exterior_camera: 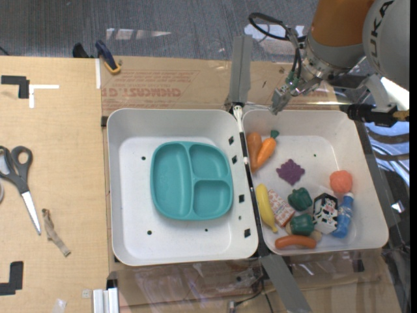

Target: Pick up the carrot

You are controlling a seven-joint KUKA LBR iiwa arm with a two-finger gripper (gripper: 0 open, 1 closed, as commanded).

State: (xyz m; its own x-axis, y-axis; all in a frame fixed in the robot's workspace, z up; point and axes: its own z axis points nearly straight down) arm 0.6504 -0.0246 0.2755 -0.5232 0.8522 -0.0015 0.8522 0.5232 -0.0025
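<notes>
Whether the fingers are spread cannot be told as the gripper (284,101) hovers near the carrot (264,150), approach pending.

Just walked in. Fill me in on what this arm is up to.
The arm is after the carrot, which lies by the left wall of the right bin among other toy food. The gripper hangs above that bin's far edge, not touching anything. The left bin holds a teal divided plate. Nothing has been picked up yet.
</notes>
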